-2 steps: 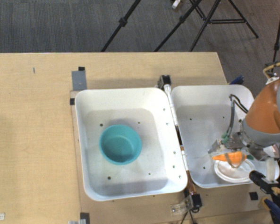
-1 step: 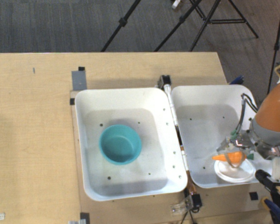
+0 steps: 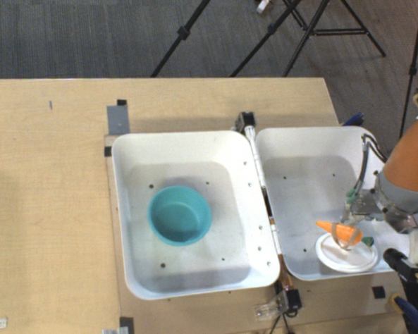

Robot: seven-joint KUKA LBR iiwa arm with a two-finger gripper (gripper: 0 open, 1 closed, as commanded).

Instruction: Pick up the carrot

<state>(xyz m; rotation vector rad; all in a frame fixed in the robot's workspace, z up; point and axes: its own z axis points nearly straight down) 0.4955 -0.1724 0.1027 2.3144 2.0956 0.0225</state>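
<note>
The carrot (image 3: 338,230) lies in the right bin (image 3: 300,157) at about 5 o'clock, partly over a white plate (image 3: 347,254), with the gripper (image 3: 358,213) just beside it at its 1 o'clock. The likely fault is a glancing close that rolls the tapered carrot off the plate rim or nudges the plate. The gripper's opening cannot be told, and no object shows in its grasp.

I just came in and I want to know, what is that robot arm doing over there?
It is trying to pick up a toy carrot. The arm reaches into the right bin, and its gripper is down right by the carrot, which lies at the edge of a small white plate. I can't tell from here whether it has actually grabbed the carrot yet. In the left bin a teal bowl sits by itself.
</note>
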